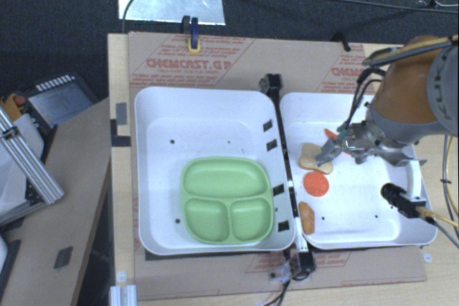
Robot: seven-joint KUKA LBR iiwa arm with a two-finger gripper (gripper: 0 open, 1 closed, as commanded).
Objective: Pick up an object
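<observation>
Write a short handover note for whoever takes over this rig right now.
Gripper: low in the right bin, at the tan piece; from this angle, open or shut cannot be told.
Things: red disc just below the tan piece; an orange-brown piece by the bin's left wall; green divided plate in the left bin.
Done: arm brought down to the tan piece.
Left: confirm a grasp, then lift.

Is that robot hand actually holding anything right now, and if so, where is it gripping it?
It cannot be told. The gripper sits low over the tan piece in the right bin, at its right end, but any grip is hidden.
</observation>
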